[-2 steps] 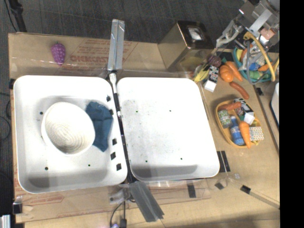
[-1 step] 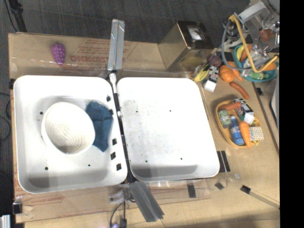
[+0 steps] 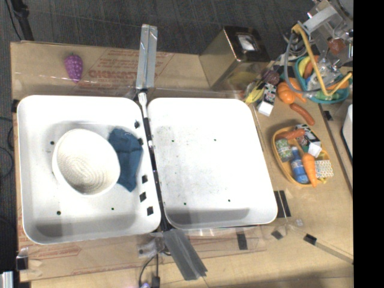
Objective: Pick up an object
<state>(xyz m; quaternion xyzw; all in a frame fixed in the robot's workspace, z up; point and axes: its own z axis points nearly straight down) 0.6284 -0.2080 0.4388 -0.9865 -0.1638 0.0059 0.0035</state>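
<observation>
The gripper (image 3: 329,53) is seen at the upper right corner of the frame, outside both bins and above a clutter of small things on the bench; whether it is open or closed cannot be told. The candidates for picking lie well apart from it, toward the lower left, so the right bin (image 3: 204,161) (in which nothing loose is seen) would have to be crossed. In the left bin (image 3: 33,221) a blue cloth (image 3: 126,158) is crumpled against the right side of a white woven hat (image 3: 87,161), touching it; the cloth is the nearer of the two, its long axis running roughly top to bottom. A yellow basket (image 3: 277,155) of toy foods is set right of the bins, and a purple thing (image 3: 74,66) lies at the upper left.
</observation>
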